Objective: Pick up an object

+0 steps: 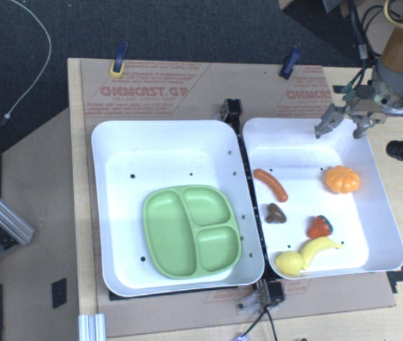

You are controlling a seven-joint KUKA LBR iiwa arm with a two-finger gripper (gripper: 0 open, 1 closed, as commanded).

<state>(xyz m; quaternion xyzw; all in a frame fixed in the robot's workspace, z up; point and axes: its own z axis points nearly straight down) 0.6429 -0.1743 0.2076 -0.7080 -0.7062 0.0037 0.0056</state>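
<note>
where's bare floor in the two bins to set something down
Right bin: bare along the far wall, beyond the sausage and pumpkin. Crowded at the near end around the banana, lemon and strawberry. Left bin: bare strip beyond the green tray.

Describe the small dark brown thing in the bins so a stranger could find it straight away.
Look in the right bin, near its left wall. Just below the sausage lies a dark brown lump. It is the only dull, dark piece; the pumpkin, strawberry, banana and lemon are all bright.
</note>
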